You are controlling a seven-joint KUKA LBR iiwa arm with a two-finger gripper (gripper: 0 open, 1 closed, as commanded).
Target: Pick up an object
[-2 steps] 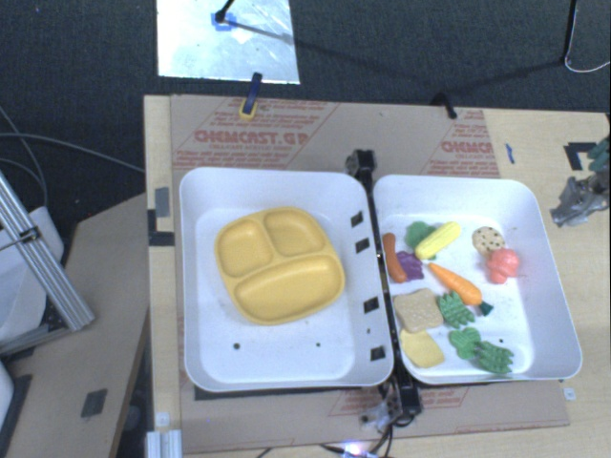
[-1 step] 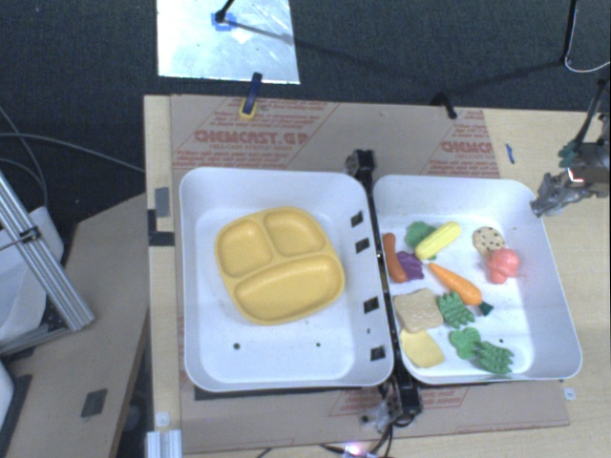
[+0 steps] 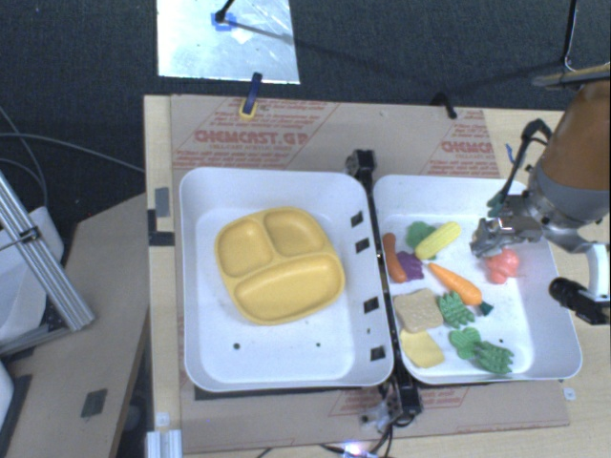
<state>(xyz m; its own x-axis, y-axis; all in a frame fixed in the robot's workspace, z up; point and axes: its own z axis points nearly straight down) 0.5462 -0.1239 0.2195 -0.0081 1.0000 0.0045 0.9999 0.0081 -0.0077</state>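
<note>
Looks risky tbh: gripper parked low in the right bin, just above and left of the pinkish-red toy, near touching it. Can't tell from this angle if it's grasping, clenched or released. Could easily skid off that rounded smooth plastic lump and shove it toward the bin's right wall instead of lifting. Could also clip the corn cob just to the left, or nudge the carrot below. Pretty crowded pile otherwise: glossy tapered carrot, knobbly green broccoli-ish pieces, flat speckled bread slice, yellow wedge, purple bit. All hard moulded play food by the look. Left bin carrying a matte yellow divided plate, three compartments, well away from the action. Cardboard-lined worktop underneath
</note>
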